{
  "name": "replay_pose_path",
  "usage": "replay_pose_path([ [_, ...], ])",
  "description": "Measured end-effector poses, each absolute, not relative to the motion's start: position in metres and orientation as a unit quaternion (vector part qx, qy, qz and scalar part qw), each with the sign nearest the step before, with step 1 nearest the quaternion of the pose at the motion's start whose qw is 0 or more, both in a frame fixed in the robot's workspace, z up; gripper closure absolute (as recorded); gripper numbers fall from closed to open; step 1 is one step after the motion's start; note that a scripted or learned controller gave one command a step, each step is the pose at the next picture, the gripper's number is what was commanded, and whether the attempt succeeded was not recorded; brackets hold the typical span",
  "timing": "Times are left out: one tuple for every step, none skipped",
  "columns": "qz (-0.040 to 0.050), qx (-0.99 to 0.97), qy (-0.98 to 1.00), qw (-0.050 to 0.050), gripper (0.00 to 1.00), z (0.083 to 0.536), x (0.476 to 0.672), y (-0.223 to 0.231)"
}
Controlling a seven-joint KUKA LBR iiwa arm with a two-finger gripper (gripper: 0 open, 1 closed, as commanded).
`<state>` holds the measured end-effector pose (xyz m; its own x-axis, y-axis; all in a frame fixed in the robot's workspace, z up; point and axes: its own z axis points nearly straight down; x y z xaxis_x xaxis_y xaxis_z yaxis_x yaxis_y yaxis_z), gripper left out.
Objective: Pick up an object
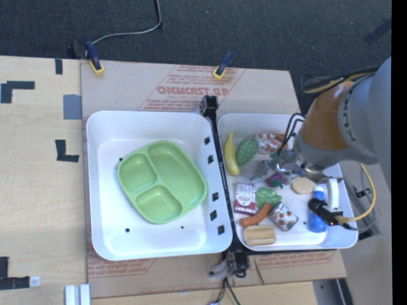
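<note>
Purple object [277, 179] sits under the lowered claw [280, 168] (finger state cannot be told); nothing lifted yet.

- The right bin [280, 121] is crowded: toys lie close together across its floor, with only narrow gaps between them.
- The arm [343, 122] overhangs that bin's right side.
- In the left bin [95, 189], the green tray [161, 180] fills the middle; bare floor rings it.
</note>
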<state>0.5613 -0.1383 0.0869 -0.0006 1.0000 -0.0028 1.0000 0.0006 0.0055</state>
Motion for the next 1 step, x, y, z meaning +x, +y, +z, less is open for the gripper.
replay_pose_path([
  [0.0008,0.707,0.707,0.003,1.00,0.0964,0.5616,-0.1386],
])
